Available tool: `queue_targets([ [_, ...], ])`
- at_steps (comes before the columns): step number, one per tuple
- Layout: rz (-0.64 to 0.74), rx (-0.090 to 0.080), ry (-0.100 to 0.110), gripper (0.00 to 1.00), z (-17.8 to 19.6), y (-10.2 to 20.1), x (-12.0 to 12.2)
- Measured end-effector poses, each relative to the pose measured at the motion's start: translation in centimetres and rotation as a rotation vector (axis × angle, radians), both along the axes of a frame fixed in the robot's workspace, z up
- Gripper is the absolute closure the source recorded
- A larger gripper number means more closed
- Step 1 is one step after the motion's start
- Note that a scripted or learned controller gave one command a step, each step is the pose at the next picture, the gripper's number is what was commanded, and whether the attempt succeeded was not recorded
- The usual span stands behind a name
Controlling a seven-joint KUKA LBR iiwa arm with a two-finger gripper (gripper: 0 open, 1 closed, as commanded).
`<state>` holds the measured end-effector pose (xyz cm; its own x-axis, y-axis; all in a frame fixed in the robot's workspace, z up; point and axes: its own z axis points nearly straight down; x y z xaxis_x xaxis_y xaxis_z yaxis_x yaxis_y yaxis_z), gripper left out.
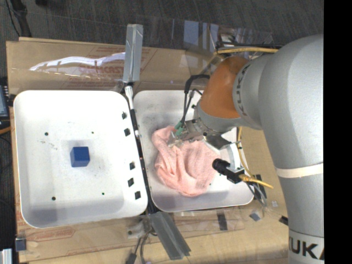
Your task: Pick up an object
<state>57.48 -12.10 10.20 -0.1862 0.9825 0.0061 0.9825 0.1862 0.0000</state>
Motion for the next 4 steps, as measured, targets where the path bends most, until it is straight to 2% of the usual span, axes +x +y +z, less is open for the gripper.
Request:
queue_targets([
  [1, 0.0, -0.001, 0.001, 0.0, 0.0, 0.0, 0.0],
  [2, -0.019, -0.005, -0.004, 0.0, -0.8, -4.2, -9.3],
  [3, -0.009, 0.0, -0.002, 1.0, 0.0, -4.0, -9.0],
  [4, -0.367, -0.006, 0.007, 1.0, 7.6, -0.4, -3.8],
])
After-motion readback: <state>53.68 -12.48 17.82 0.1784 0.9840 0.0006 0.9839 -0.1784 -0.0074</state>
